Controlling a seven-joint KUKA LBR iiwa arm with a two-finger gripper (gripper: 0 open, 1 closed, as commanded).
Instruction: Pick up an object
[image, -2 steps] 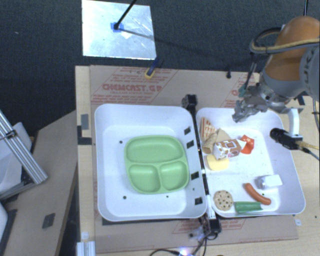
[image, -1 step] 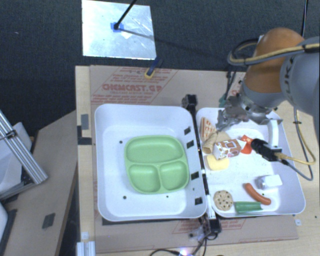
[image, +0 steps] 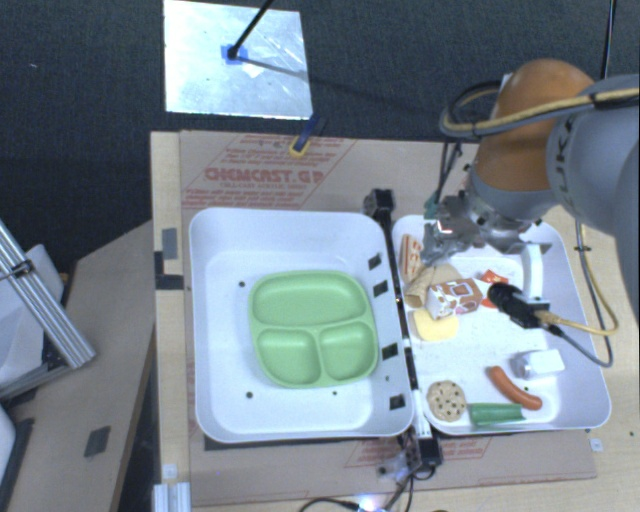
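Grey tool (image: 440, 232) (grip unreadable) hovers at right white bin's (image: 580, 395) crowded far-left corner; neighbouring toy foods could foul the pick.

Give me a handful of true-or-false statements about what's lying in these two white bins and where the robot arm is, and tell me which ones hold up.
1. The green divided plate lies in the left bin. True.
2. The cookie sits on the green plate. False: it lies in the right bin, near that bin's front left corner.
3. The sausage lies in the right bin, close to the green bean-like piece. True.
4. The gripper is over the left bin. False: it is over the back left part of the right bin.
5. The small carton stands among the toy foods in the right bin. True.
6. The arm reaches in from the left side of the picture. False: it comes from the right.
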